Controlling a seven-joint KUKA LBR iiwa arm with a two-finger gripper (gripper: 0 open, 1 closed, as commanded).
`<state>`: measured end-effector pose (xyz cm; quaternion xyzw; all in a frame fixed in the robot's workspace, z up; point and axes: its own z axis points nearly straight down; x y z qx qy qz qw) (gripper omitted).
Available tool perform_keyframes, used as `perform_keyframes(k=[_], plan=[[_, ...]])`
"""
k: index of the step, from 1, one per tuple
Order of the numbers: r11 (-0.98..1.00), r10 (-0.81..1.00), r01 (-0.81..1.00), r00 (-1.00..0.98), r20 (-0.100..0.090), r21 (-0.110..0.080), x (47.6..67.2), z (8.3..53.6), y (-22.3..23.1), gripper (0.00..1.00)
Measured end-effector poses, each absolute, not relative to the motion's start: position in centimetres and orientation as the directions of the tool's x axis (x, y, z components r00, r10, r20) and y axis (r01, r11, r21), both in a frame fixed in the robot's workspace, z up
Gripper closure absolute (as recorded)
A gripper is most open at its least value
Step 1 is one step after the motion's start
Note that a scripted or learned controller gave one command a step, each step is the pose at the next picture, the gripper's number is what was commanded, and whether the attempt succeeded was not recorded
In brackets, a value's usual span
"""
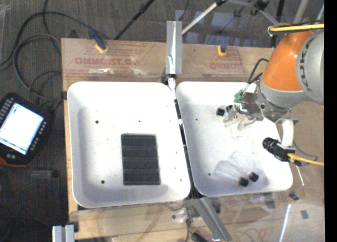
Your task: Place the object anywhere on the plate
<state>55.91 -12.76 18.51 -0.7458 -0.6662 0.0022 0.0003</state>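
Object (235, 165): clear plastic piece, 2 black ends, lying in right bin (200, 146) near its front-right corner. Looks light, thin-walled, slick, probably crushable; best pinched across the black end cap, not the clear body. Gripper (239, 114) hangs over the bin's back half, well apart from it; can't tell finger state. Plate (140, 159): dark ribbed slab in left bin (89, 109), nothing on it yet.

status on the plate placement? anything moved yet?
Done: nothing visible; the dark plate in the left bin is bare. In hand: gripper hovers in the right bin; grasp unclear. Left: clear object lies near that bin's front, needing pickup and transfer.
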Motion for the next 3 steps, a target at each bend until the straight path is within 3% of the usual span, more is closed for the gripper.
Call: perform_keyframes(k=[1, 2, 3], plan=[[-0.083, 0.997, 0.997, 0.083, -0.001, -0.003, 52.8, 28.0, -1.3, 1.0], [-0.235, 0.972, 0.972, 0.235, -0.002, -0.005, 50.1, 20.2, 6.9, 1.0], [-0.165, 0.986, 0.986, 0.165, -0.003, -0.003, 48.4, 29.6, 14.8, 1.0]])
